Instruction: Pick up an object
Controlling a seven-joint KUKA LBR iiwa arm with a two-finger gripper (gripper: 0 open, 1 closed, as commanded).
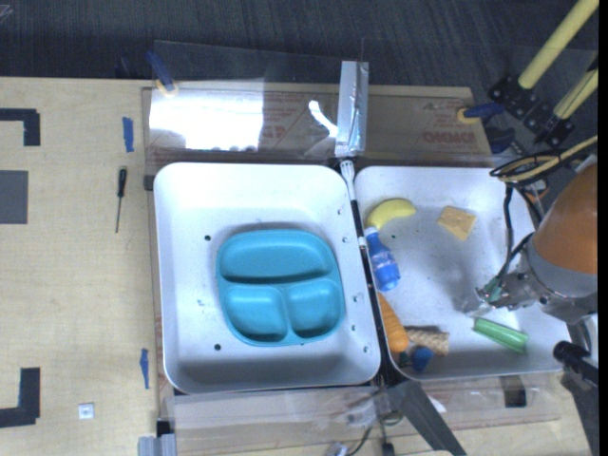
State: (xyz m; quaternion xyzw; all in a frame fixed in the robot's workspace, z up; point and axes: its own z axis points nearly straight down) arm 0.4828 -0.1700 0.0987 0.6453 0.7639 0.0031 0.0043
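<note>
Nearest, a green marker (pixel 501 333) lies in the right bin (pixel 446 259) just below the claw (pixel 496 295), whose finger state I cannot tell, so a descent slightly off could nudge it away or close on nothing, while the farther blue bottle (pixel 382 261), banana (pixel 390 212) and tan block (pixel 457 221) sit safely apart.

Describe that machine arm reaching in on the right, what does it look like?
The arm is a rounded grey body with a broad orange band above the wrist. Black cables loop down beside it. At its tip sits a small metallic gripper, compact and silvery with a touch of green by it.
</note>
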